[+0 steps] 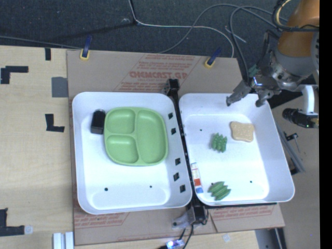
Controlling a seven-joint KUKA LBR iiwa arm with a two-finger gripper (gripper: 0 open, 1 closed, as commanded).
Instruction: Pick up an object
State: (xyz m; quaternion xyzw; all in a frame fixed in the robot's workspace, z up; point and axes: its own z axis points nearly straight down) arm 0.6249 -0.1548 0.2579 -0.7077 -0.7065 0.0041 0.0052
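Two shallow white bins sit side by side on a cardboard sheet: left bin (85,191) and right bin (275,160), met at a black hinged divider (176,134). Camera view, single frame. Claw (244,98) hangs over the far rim of the right bin, fingers spread apart, one tip at (229,100), nothing between them. Arm (298,35) enters from upper right, orange band partly cut off by the frame edge. Counts, right bin: one tan bread-like slice (242,132), nearest item, just below the claw toward the camera; two green pieces, an upper green piece (219,142) below and slightly left of the claw, and a lower green piece (219,190) well below it near the front rim; one small flat packet (195,176) with red and blue marks, lying against the divider, well below and left of the claw. Print on the packet too small to read. Counts, left bin: one green three-compartment plate (136,136), far to the left of the claw, and one black block (98,122) touching or just beside the plate's left edge; cannot tell which. Writing: red lettering (155,75) on the cardboard behind the bins, left of the claw, too faint to read for certain. Two clamps with yellow tips, (85,51) and (212,60), hold the cardboard's far edge. What the green pieces are is not clear at this resolution.
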